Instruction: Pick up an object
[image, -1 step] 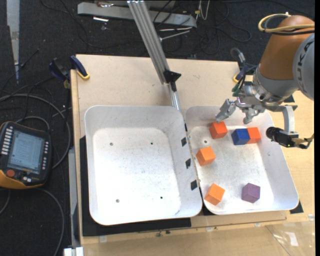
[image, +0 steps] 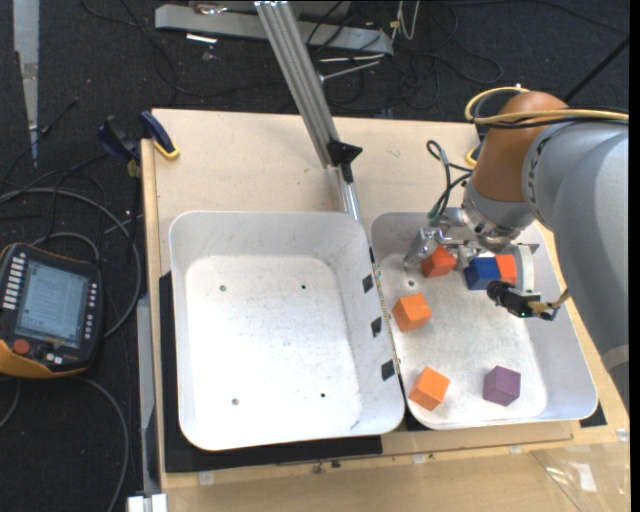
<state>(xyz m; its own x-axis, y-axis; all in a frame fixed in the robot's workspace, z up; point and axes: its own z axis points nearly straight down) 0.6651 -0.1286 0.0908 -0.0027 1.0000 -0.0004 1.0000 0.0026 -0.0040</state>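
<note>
- A dark orange block (image: 437, 263) sits at the back of the right bin (image: 560, 345), touching the gripper (image: 452, 240) at its 7 o'clock.
- How wide the pincer stands, I cannot tell.
- A blue block (image: 482, 271) lies at the dark orange block's 3 o'clock.

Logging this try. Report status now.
Gripper low in right bin, over the far blocks. Red-orange block beside it, blue block close. Grasp unconfirmed. Purple block sits apart.
</note>
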